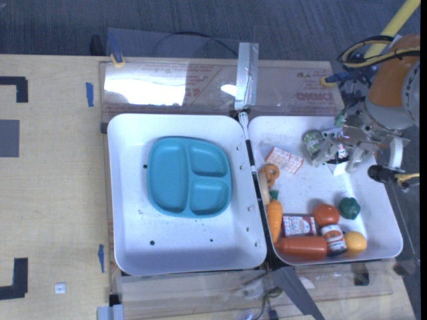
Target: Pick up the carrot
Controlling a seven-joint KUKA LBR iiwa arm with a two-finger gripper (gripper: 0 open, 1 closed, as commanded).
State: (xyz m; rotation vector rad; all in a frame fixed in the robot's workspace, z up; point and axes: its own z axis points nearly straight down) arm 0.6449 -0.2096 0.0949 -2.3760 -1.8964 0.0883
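Note:
The carrot (274, 220) is orange with a green top. It lies along the left wall of the right bin (385, 205), its tip pointing toward the front. My gripper (340, 156) hovers over the back right part of that bin, well behind and to the right of the carrot. Its fingers look spread and hold nothing. A grey-green crumpled item (311, 141) sits just left of the gripper.
Packed around the carrot are an orange ring (269, 173), a red-labelled packet (298, 225), a red sausage (301, 247), a tomato (325, 213), a small bottle (334, 239), an orange ball (357, 242) and a green piece (349, 208). The left bin (127, 225) holds a blue divided plate (189, 177).

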